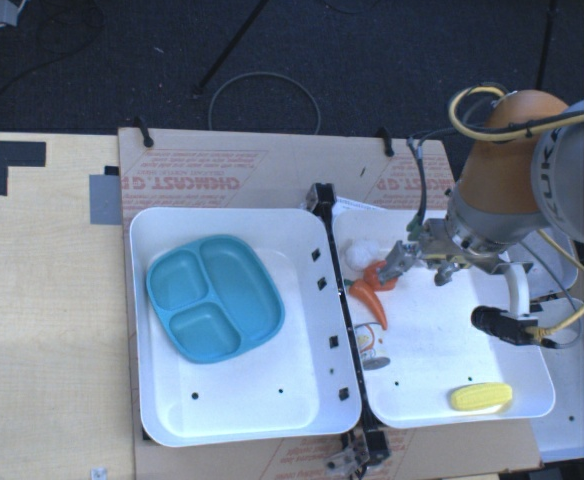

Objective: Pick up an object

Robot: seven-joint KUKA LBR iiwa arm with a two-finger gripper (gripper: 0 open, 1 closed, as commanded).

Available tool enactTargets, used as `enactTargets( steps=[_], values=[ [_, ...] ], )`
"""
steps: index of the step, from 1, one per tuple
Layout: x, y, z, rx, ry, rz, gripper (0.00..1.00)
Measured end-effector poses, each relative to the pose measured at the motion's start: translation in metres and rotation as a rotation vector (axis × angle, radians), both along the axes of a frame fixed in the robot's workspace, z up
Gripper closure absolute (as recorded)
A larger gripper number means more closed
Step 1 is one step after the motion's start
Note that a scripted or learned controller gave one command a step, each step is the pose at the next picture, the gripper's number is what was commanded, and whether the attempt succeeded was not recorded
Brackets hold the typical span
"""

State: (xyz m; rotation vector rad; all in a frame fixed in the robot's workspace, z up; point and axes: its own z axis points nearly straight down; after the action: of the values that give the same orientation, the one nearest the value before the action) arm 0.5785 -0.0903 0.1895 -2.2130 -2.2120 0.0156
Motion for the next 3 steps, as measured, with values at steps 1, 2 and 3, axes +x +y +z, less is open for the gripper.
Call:
enactTargets(
  steps=[1,2,3],
  values=[
    [0.003,0.000,0.006,-0.001,-0.012,0.002,0.00],
    [0.006,0.000,-0.057,0.000,-0.007,0.001,0.00],
    [0.005,0.002,-0.105,-0.001,-0.011,0.000,0.00]
  ],
)
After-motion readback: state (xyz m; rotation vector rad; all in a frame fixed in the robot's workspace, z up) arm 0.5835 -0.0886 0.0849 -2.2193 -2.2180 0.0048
